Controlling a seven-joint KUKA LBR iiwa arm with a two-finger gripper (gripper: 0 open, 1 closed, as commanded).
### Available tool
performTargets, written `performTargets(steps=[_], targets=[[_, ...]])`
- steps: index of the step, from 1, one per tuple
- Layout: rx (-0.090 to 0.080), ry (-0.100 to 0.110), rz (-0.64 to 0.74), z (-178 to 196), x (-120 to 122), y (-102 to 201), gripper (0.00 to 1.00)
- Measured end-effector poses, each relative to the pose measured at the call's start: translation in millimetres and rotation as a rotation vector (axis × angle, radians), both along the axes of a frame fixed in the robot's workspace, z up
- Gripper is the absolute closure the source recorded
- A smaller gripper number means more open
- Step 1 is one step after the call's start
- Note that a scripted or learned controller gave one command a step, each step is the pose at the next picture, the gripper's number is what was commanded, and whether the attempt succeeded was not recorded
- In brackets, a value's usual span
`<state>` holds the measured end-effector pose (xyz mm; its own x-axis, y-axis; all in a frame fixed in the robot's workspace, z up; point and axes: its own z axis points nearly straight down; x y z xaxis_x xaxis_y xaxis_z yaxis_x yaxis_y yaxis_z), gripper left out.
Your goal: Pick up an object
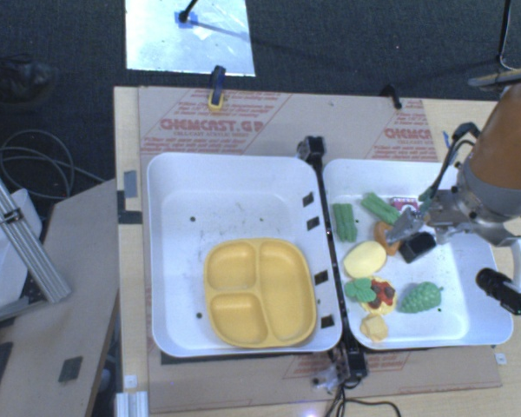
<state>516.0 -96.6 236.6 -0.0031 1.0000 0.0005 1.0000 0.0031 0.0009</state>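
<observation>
The camera view looks down on a counter point(130, 233) that carries two shallow white bins side by side. The left bin point(178, 189) holds one yellow divided tray point(260, 291) with three compartments, lying in the near half of this bin.

The right bin point(469, 311) holds the small toy foods. All places here are given relative to the pale yellow lemon-shaped piece point(365, 259), which lies about in the middle of the group. Above it and a little to the left there is a green ridged piece point(345, 221), standing lengthwise near the bin's left wall. Above it to the right lies a second green piece point(379, 207), tilted, with a small red and white label point(405, 204) just beside it. Just to the upper right of the lemon there is an orange piece point(385, 233), partly covered by the claw. Below the lemon lies a small piece with green leaf and red parts point(373, 292), and under that a little yellow chunk point(374, 326). To the lower right lies a green bumpy cluster like grapes point(421, 297).

The arm point(504, 159) comes in from the right. Its claw point(408, 233) is low over the orange piece, just to the right of the lemon. Whether the claw is open or closed, one cannot tell.
</observation>
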Motion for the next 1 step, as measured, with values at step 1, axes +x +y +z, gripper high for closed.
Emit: performTargets(steps=[1], targets=[[0.0, 0.011, -0.008, -123.2, -19.3, -49.2, 0.0]])
